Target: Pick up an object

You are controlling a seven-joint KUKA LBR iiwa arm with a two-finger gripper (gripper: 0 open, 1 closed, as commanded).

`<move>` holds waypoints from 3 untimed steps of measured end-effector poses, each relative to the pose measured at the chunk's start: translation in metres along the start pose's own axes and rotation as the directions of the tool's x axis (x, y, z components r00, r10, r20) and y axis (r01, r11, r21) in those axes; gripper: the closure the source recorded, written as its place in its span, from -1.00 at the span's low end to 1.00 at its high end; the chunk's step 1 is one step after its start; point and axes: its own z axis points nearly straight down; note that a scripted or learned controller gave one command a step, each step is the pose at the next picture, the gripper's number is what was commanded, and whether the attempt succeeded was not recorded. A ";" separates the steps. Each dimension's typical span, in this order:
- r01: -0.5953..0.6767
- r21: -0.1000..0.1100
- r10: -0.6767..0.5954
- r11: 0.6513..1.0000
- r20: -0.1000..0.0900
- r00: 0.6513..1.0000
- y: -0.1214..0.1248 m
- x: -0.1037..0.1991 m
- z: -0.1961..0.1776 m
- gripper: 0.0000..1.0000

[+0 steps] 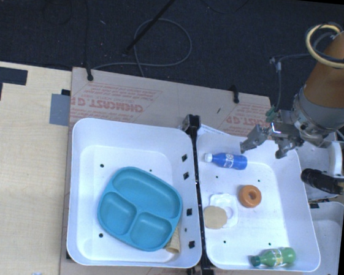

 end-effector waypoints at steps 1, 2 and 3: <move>0.001 -0.011 -0.001 1.000 0.001 1.000 0.002 0.000 -0.006 -1.00; 0.002 -0.007 -0.002 1.000 0.001 1.000 0.008 0.007 0.046 -1.00; 0.000 -0.006 0.000 1.000 0.001 1.000 0.001 0.003 0.093 -1.00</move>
